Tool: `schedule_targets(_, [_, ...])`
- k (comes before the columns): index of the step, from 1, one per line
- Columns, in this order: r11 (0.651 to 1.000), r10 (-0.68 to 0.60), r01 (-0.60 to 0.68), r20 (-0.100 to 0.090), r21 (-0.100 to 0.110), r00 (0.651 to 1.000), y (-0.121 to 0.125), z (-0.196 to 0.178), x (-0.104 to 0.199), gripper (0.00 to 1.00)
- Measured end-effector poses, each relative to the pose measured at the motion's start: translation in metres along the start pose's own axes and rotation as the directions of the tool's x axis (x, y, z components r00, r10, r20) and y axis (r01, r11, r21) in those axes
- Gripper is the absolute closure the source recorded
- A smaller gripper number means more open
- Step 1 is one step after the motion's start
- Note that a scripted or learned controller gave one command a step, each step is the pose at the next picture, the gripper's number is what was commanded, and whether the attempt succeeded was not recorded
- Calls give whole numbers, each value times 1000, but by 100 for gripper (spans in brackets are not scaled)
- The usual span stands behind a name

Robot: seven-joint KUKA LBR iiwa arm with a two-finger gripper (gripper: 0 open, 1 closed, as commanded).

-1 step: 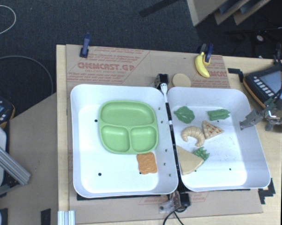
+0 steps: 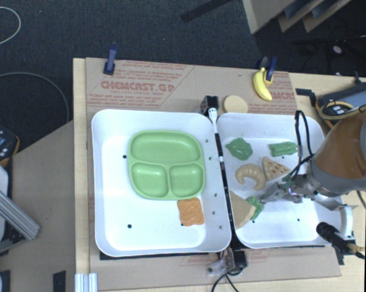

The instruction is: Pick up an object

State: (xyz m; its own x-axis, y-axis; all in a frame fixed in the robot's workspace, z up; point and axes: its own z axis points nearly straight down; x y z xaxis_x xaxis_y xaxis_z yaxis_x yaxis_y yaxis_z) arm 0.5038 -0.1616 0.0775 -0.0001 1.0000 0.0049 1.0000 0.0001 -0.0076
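The right bin (image 2: pixel 300 233) holds several toy foods. A tan croissant (image 2: pixel 250 173) lies near its middle, with a triangular pizza slice (image 2: pixel 275 169) just to its right. Two green leafy pieces sit toward the back, one (image 2: pixel 239 148) on the left and one (image 2: pixel 283 149) on the right. A tan wedge (image 2: pixel 240 210) rests against the bin's left wall, and a small green piece (image 2: pixel 255 205) lies on its right edge. My gripper (image 2: pixel 269 194) reaches in low from the right, its tip just above and right of that small green piece.
The left bin (image 2: pixel 109 188) holds a green divided plate (image 2: pixel 167 164) and an orange toast piece (image 2: pixel 191 211). Outside the bins at the back, a banana (image 2: pixel 262 85) and a round tan disc (image 2: pixel 235 104) lie on the board.
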Motion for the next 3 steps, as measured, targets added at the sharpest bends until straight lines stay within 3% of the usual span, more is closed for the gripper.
schedule_targets(1, [1000, 1, -1, 7, -11, 1000, 2, -18, -3, 100])
schedule_targets(2, [1000, -11, 11, 3, -17, 1000, 7, -112, 98, 100])
schedule_targets(3, [1000, -9, 9, 2, -11, 1000, -26, -153, 176, 100])
